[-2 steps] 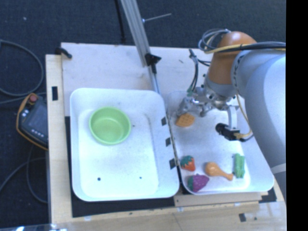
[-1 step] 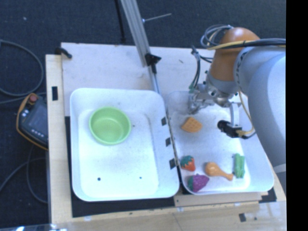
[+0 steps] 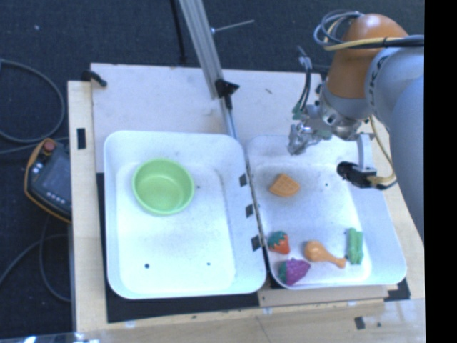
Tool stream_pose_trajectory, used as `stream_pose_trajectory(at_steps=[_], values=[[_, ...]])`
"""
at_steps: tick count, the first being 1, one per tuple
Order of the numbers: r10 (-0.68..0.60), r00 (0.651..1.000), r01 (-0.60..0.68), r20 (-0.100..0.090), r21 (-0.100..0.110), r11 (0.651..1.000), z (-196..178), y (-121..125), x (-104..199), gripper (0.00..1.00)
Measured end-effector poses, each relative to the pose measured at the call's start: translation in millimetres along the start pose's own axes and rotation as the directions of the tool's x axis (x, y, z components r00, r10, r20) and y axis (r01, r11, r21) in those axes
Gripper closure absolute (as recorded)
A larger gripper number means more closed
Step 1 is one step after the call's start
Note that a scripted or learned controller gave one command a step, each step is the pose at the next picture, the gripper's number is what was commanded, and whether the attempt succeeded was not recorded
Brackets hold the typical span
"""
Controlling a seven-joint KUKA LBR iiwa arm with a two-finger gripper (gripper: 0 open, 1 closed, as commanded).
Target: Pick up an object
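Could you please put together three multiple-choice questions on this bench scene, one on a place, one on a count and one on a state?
1. Where does the green bowl sit?
A. In the left bin
B. In the right bin
C. On the bench outside the bins

2. How many toy food items lie in the right bin?
A. Two
B. Five
C. Eight

3. What is the state of the gripper?
A. It carries the bowl
B. It presses on the green toy
C. It hangs over the far end of the right bin with nothing visibly held

Answers:
1. A, the bowl rests in the left bin.
2. B, there is an orange waffle, a strawberry, purple grapes, a drumstick and a green toy.
3. C, no item shows at its tip, and every toy lies on the bin floor.
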State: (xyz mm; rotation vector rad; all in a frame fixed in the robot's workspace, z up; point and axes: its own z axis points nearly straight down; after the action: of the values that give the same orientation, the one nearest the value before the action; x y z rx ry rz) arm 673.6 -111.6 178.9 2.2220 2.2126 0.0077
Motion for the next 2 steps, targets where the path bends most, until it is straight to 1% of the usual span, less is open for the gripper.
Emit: stream_pose_trajectory(at_steps=[1,2], values=[[-0.005,1.0,0.005,0.0,-0.001,1.0,-65.3,-1.4,-0.4,1.0],[-0.008,1.0,0.008,-0.001,0.004,1.0,-77.3,-0.4,-0.7,1.0]])
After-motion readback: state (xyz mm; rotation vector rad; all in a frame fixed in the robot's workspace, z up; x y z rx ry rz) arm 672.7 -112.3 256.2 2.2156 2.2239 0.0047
